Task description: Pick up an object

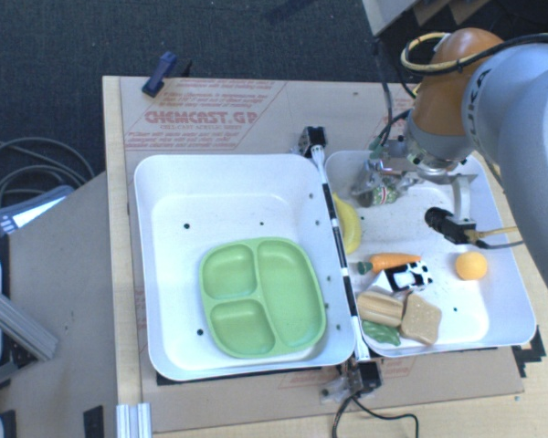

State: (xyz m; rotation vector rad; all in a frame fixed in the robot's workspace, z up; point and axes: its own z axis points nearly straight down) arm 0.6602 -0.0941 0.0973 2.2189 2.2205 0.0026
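Toy food [397,304] lies at the right bin's [502,322] near edge, toward us from the gripper [384,182] at the far-left corner.

Bright, even overhead light (soft shadows), slightly grainy.
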